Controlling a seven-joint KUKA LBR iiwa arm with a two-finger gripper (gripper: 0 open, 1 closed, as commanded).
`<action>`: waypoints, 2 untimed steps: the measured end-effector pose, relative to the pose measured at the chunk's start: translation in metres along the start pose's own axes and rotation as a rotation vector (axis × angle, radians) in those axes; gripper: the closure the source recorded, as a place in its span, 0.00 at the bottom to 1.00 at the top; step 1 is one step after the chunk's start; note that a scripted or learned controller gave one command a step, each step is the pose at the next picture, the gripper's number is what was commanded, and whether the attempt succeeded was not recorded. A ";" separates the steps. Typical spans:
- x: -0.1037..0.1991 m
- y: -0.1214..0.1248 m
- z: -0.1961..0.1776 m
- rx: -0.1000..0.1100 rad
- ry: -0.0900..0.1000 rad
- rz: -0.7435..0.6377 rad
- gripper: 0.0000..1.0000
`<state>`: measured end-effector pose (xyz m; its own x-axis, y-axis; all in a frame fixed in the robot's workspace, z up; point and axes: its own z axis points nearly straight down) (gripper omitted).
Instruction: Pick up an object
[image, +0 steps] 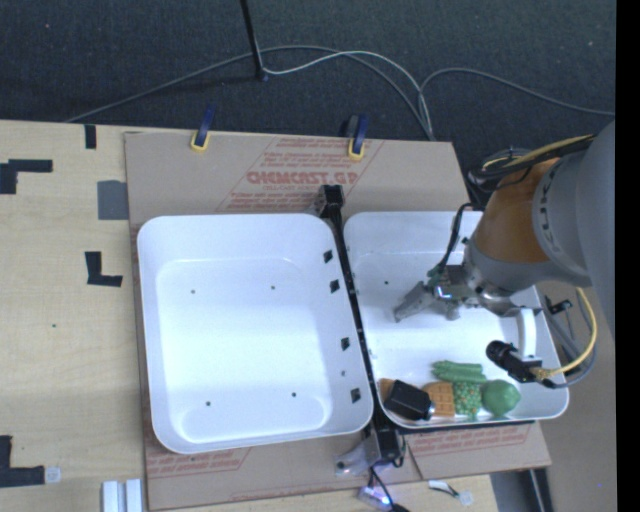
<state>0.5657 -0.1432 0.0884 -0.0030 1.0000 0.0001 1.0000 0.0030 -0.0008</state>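
- Camera view, tool: gripper (408, 306) is inside the right bin (400, 232), low over its bare middle floor, pointing toward the divider. Two grey fingers (402, 311) look spread a little, nothing between them.
- Camera view, candidates: all objects sit in a row along the near wall of the right bin, well apart from the gripper. From the divider outward: black block (407, 401), orange-yellow piece (440, 399), green-patterned piece (466, 397), green round object (501, 397). A green ridged object (458, 371) lies just behind them.
- Handling, judged: these look like small light toys, probably plastic or foam. The round one may roll or slip out of a pinch. The black block looks stiff with flat sides, so it seems the safest to take across its short width.
- Risk, judged: pieces touch each other and crowd the wall, leaving little finger room.
- Surface and room: smooth white bins; the left bin (240, 235) sits beside the right on cardboard (290, 180) over a wooden bench (60, 300). Cables (330, 60) trail on dark floor beyond.
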 end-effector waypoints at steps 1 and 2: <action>-0.002 0.000 -0.001 -0.001 0.000 0.003 0.00; -0.012 -0.059 -0.077 -0.006 -0.002 0.005 0.00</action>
<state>0.5072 -0.1554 0.1651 0.0017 1.0000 -0.0017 1.0000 -0.0017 0.0053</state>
